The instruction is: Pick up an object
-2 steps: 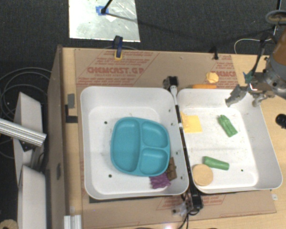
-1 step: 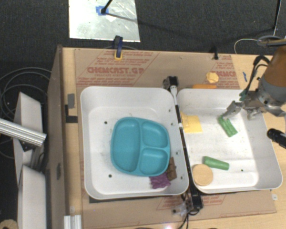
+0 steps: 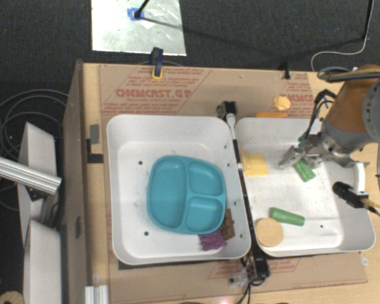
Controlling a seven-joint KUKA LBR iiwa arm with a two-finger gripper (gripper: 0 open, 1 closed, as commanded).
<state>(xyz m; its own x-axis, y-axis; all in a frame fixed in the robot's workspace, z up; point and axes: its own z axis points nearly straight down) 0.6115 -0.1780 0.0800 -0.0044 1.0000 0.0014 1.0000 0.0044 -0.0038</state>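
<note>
My gripper hangs low over the back right part of the right bin. Right at its tip lies a short light green piece, tilted, touching or just under the gripper; whether it is gripped is hidden by the wrist. Other things in this bin are a yellow square block by the left wall, a green cylinder lying near the front, and a tan round disc at the front left corner.
The left bin holds a blue divided plate, with a purple thing and a small brown thing at its front right. An orange piece and a yellow round thing sit behind the right bin.
</note>
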